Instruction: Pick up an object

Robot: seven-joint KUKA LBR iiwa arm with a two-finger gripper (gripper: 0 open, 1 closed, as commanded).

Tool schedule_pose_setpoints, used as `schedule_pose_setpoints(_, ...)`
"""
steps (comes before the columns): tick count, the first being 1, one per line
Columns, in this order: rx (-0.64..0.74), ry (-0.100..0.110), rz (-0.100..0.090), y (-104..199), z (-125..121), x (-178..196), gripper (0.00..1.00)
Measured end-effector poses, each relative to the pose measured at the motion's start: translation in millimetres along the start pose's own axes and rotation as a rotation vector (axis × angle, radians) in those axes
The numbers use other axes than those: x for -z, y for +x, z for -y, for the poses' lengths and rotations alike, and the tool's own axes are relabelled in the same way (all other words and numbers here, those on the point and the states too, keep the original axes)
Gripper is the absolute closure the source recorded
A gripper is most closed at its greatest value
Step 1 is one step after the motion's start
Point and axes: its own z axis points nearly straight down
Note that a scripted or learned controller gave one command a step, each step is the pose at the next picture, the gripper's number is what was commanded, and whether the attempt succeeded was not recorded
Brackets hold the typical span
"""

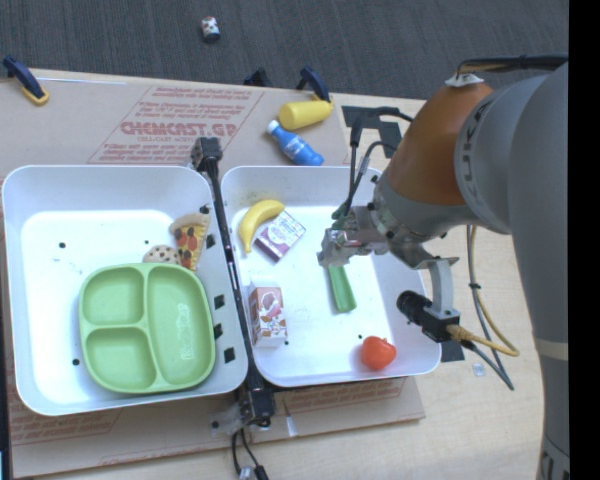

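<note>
Presently the end effector (pixel 338 253) stood low in the right bin (pixel 310 368), at the frame's centre right, directly above the top end of a green stick (pixel 341 290). Its opening could not be determined. For a sound grasp, it ought to descend squarely astride the stick, clear of the purple carton (pixel 280 236).
</note>
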Motion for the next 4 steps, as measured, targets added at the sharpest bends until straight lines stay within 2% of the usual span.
schedule_pose_setpoints(1,0.0,0.001,0.001,-0.7,0.3,-0.1,0.0)
schedule_pose_setpoints(2,0.0,0.004,0.001,-57.7,42.5,-112.3,0.0)
schedule_pose_setpoints(3,0.005,0.005,0.0,-57.1,41.7,-102.1,1.0)
schedule_pose_setpoints(4,0.0,0.002,0.0,-16.0,0.2,-66.3,1.0)
